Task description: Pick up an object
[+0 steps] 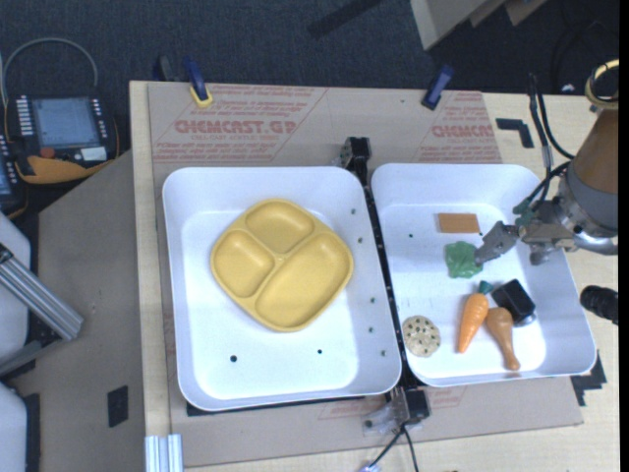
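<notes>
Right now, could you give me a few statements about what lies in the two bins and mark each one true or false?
1. The yellow divided plate lies in the left bin. True.
2. The carrot lies in the left bin. False: it lies in the right bin.
3. The cookie sits near the right bin's front left corner. True.
4. The gripper hangs over the yellow plate. False: it is over the right bin, beside the green broccoli piece.
5. The brown cracker lies behind the broccoli piece. True.

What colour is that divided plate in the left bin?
Pale yellow, all over; the plate shows plainly in the camera view.
</notes>
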Action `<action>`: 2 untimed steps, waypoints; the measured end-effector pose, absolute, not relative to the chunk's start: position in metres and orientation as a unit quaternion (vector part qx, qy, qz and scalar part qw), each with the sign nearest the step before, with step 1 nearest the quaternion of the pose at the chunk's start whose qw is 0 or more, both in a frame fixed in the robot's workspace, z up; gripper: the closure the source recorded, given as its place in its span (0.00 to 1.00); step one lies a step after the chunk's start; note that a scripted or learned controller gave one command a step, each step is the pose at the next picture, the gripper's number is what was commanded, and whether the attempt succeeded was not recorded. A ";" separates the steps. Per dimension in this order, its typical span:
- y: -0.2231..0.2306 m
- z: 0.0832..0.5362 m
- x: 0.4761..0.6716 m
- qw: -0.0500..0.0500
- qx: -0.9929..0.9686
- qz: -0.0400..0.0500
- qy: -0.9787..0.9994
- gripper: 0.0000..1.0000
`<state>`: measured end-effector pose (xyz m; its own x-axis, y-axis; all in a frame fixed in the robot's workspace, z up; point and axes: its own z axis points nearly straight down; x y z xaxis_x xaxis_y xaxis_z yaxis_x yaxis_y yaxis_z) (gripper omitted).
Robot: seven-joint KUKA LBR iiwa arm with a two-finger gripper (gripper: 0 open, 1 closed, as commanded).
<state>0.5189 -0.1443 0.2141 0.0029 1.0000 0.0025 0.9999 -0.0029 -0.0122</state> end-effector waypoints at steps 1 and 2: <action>-0.144 0.220 0.522 0.000 -0.707 0.000 -0.707 0.00; -0.133 0.165 0.522 0.003 -0.707 0.002 -0.707 0.00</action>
<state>0.5221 -0.1331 0.1654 -0.0002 1.0000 0.0027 1.0000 0.0003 -0.0071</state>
